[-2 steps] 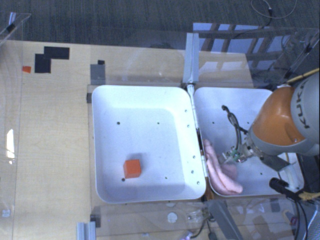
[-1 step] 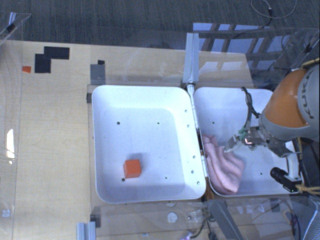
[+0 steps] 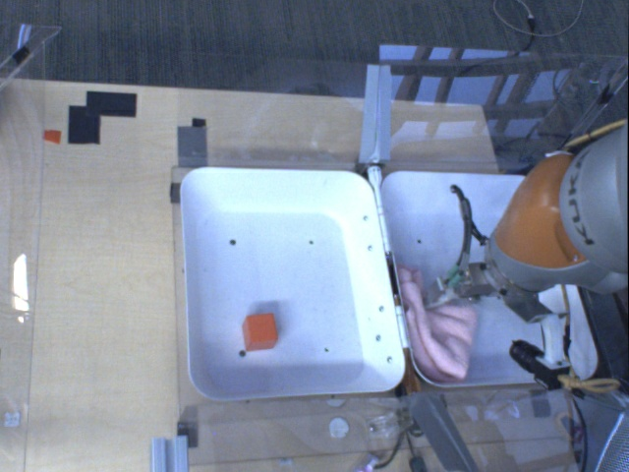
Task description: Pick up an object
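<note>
Two white bins (image 3: 197,264) on wooden bench (image 3: 88,283) | dark carpet (image 3: 246,18) | fingers' (image 3: 454,285) grip perhaps hidden—cannot tell.

2 white bins (image 3: 197,264), 1 orange block (image 3: 260,331), 1 pink cloth (image 3: 437,332).

- A pale wooden bench (image 3: 98,293) carried two shallow white bins side by side.
- The left bin (image 3: 206,264) sat near the bench's middle, touching the right bin (image 3: 423,214) along a shared edge.
- Black marks (image 3: 96,114) and a small orange mark (image 3: 51,137) lay on the bench's far left corner.
</note>
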### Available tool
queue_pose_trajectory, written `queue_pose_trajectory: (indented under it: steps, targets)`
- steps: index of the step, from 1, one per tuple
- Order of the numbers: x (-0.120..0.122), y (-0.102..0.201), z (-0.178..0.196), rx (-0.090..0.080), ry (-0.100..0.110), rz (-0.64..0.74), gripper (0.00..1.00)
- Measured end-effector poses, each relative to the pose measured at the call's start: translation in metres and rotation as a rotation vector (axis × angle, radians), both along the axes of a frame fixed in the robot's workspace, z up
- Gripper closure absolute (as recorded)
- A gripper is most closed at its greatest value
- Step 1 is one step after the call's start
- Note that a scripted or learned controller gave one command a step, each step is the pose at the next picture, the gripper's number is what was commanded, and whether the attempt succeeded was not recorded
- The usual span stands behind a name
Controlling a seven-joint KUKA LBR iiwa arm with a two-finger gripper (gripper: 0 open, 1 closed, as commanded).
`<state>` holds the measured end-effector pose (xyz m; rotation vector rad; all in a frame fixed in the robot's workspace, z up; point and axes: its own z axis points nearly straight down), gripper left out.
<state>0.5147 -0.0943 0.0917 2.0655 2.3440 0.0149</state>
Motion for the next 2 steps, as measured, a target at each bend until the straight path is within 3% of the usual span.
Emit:
queue_pose_trajectory:
  steps: [1, 2]
  targets:
    - [0.056, 0.005, 0.000, 0.004, 0.001, -0.106, 0.00]
    - [-0.022, -0.071, 0.000, -0.003, 0.001, 0.086, 0.00]
